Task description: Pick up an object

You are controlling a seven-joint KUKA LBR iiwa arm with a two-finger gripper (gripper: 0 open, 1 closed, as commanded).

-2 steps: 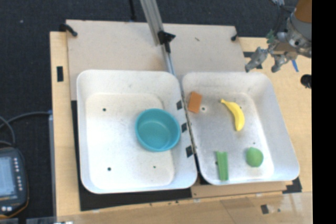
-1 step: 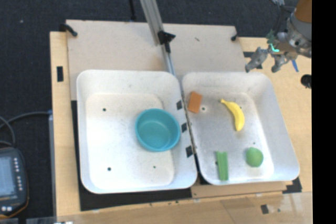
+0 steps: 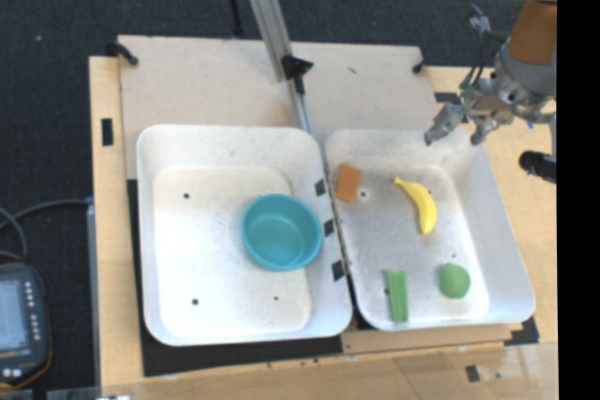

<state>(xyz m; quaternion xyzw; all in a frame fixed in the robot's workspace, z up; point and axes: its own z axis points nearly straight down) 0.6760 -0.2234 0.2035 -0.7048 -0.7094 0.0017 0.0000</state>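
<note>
My gripper (image 3: 460,132) hangs over the far right corner of the right bin (image 3: 502,229), fingers spread open with nothing between them. In that bin lie a yellow banana (image 3: 419,202) near the middle, an orange block (image 3: 348,183) by the left wall, a green stick-shaped block (image 3: 397,296) at the front, and a green ball-like fruit (image 3: 454,281) at the front right. The banana sits well below and left of the gripper. A blue bowl (image 3: 281,232) stands in the left bin (image 3: 169,201).
A slanted metal pole (image 3: 267,9) rises from the back of the bench between the bins. A beige board (image 3: 216,80) lies behind the bins. A small screen device (image 3: 19,309) sits off the bench at the left.
</note>
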